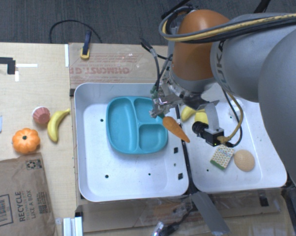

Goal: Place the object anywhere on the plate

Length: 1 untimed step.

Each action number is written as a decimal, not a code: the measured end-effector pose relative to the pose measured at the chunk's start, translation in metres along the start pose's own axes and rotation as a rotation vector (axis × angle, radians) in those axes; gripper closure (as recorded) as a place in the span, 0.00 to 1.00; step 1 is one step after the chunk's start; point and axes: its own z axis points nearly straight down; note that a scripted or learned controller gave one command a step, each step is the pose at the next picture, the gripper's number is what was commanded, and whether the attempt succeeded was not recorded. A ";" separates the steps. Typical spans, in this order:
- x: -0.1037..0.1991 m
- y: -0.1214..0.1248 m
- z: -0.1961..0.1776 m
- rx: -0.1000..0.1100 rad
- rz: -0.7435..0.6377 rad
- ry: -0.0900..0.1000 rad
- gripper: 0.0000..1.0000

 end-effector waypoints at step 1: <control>-0.001 0.000 0.000 0.000 0.002 0.000 0.00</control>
